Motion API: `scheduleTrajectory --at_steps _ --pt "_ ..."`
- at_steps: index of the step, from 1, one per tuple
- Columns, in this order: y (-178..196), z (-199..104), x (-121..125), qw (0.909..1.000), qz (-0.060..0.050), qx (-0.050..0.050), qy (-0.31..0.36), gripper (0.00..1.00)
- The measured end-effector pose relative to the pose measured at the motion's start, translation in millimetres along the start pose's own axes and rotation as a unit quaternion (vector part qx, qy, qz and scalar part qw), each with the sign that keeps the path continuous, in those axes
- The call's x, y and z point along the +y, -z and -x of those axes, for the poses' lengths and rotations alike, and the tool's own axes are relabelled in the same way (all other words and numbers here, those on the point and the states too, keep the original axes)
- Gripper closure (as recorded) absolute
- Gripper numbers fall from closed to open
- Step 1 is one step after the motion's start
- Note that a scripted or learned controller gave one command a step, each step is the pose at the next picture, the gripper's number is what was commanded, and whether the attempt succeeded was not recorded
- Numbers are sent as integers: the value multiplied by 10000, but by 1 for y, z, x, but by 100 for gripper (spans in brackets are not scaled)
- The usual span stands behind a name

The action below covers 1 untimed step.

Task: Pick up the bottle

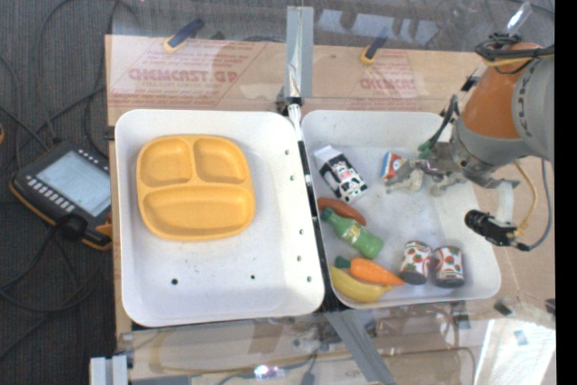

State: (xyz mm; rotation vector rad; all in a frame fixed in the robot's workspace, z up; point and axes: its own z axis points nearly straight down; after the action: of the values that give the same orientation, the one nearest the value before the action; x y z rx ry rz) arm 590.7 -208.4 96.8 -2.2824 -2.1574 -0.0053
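Toward the right bin's (491, 279) near-left part lies the green bottle (357, 235) on its side, aslant, between a red sausage (342, 210) and a carrot (377, 271). The gripper (416, 177) hovers far-right of it, near a small carton (390, 164); whether it is open I cannot tell, and nothing visibly sits in it. A good grasp means closing across the bottle's narrow body, clear of both neighbours.

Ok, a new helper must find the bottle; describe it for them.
Look in the right-hand white bin, along its left side. The green bottle lies tilted between a red sausage above and a carrot below; nothing else there is green.
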Motion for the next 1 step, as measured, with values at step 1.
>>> scheduleTrajectory --at_steps 1 --pt "40 -29 -9 9957 -19 -14 -926 0"
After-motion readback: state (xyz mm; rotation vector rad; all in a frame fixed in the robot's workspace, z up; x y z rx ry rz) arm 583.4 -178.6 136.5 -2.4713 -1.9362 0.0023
